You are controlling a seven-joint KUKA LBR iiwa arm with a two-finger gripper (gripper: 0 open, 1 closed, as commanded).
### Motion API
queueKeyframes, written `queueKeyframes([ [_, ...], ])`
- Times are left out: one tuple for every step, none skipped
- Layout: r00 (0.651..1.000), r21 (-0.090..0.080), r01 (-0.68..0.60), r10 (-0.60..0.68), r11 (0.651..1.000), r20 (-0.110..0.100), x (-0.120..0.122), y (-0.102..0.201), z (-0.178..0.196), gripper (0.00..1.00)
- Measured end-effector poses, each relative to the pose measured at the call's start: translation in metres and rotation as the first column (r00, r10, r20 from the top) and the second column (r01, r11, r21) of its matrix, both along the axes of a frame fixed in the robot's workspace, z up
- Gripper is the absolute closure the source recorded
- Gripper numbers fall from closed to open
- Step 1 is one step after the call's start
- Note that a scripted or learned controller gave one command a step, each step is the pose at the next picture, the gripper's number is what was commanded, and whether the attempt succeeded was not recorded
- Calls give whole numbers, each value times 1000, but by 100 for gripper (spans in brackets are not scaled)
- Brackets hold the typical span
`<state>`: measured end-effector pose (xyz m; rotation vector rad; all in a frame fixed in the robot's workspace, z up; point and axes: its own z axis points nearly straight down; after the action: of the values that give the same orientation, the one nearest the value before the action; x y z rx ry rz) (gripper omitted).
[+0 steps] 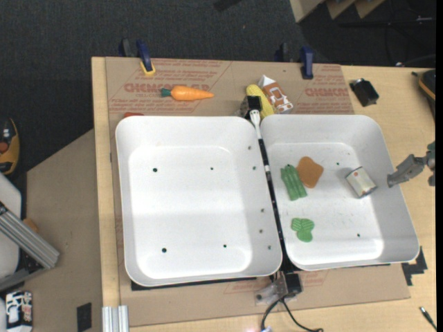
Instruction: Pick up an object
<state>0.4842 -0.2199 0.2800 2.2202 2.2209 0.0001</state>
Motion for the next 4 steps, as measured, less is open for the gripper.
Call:
queueKeyframes([
  [1000, 5, 0, 0, 1000, -10, 3, -3, -101, 0],
  [1000, 7, -6, 6, 1000, -1, 94, 1, -180, 0],
  [1000, 6, -5, 5, 1000, -7, 73, 65, -197, 0],
  [1000, 0, -4, 4, 1000, 6, 141, 79, -195, 0],
])
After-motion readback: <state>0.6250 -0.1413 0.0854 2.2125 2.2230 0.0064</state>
